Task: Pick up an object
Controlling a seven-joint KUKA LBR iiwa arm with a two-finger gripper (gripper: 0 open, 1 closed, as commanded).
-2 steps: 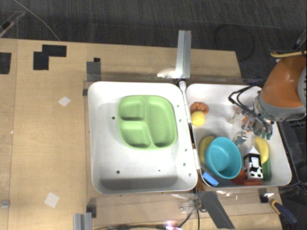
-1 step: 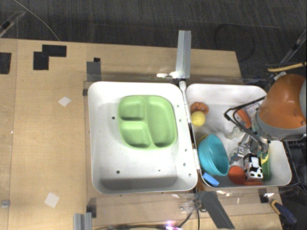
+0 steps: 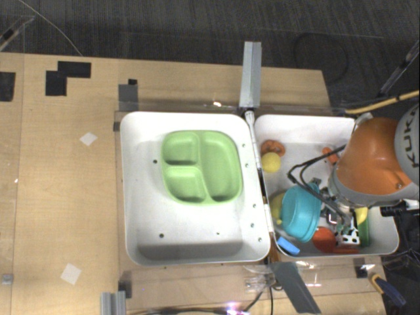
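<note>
The right bin [image 3: 308, 128] holds several small items: a teal bowl-shaped toy [image 3: 301, 214], a yellow ball [image 3: 270, 162], an orange piece [image 3: 273, 147], a red piece [image 3: 324, 239], a blue piece [image 3: 287, 245] and a yellow-green item [image 3: 361, 223]. My gripper [image 3: 340, 225] reaches down into the front right of this bin, just right of the teal toy and above the red piece. The orange wrist band [image 3: 369, 159] and cables hide much of it, so its fingers are hard to read. Nothing is plainly held.
The left bin [image 3: 141, 176] contains a light green divided tray [image 3: 200, 166]. A metal post [image 3: 251, 77] rises between the bins at the back. Wooden bench surface [image 3: 59, 176] lies to the left.
</note>
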